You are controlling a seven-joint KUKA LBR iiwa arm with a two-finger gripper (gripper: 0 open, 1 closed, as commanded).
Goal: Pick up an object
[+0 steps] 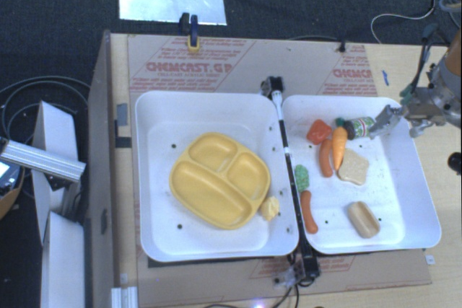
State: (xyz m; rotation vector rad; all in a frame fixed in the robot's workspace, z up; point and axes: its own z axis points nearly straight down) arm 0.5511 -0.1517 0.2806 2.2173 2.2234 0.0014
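At the upper right of the right bin (426, 216), a small green bottle (359, 128) with a dark cap lies on its side, its far end meeting the tip of the gripper (399, 119), which reaches in from the right edge of the frame. One pale finger (388, 117) slants down toward the bottle and a second prong sits just to its right; the two stand apart, so the claw looks spread rather than clenched, and nothing is plainly caught between them. Whether the finger actually touches the bottle I cannot tell from here. Right against the bottle's cap sits an orange carrot (339, 138), pointing down the frame, with a red-orange piece (318, 131) to its left and a brownish sausage (326, 158) lying alongside it. A tan slice of bread (354, 167) rests just right of the carrot's lower end. Lower in the same bin are a bread roll (363, 218), a thin red sausage (309, 211) by the left wall, and a small green item (301, 176) above it. The left bin (155, 133) holds a yellow divided tray (219, 179), with a small pale yellow lump (269, 208) touching its lower right corner. Both bins sit on a cardboard sheet (216, 65) over the bench.
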